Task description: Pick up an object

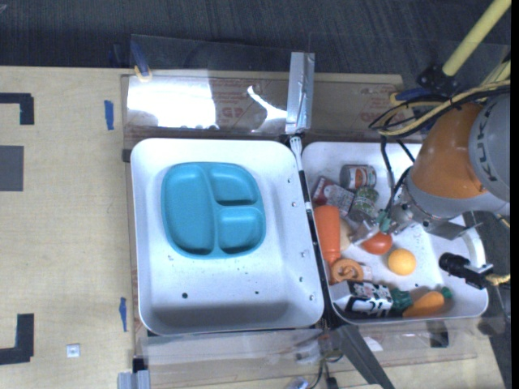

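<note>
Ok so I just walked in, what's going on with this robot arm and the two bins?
The robot arm, grey with an orange band, reaches in from the right and hangs low over the right bin. That bin holds a jumble of toy food and packaging: a carrot, a tomato, an orange ball and a small can. Its gripper sits just above the tomato, among the clutter, with nothing visibly lifted yet. The left bin holds a blue divided tray.
</note>
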Available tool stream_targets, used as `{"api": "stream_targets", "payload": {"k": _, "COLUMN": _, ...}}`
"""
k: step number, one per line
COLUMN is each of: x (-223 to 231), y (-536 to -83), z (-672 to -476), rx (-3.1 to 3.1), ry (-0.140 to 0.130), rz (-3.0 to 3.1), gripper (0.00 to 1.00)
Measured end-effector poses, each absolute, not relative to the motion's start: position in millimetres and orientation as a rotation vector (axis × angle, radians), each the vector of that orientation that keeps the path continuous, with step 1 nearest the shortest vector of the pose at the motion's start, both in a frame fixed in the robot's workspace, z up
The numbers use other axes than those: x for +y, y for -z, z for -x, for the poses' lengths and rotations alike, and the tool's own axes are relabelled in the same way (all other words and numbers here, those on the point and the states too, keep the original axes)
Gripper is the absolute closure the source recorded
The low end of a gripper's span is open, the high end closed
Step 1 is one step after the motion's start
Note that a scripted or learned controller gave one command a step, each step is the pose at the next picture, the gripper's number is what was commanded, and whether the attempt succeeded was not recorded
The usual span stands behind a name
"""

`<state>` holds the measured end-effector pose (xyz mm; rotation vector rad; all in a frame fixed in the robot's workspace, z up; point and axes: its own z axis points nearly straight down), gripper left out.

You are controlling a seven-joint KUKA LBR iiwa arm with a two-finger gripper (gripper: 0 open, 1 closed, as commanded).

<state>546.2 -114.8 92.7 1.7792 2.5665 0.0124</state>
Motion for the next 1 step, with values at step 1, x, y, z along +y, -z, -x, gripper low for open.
{"api": "stream_targets", "payload": {"k": 1, "x": -26.8, "y": -251.1, "z": -526.9, "rx": 2.508, "ry": -0.014, "rz": -1.879, "gripper": 1.0}}
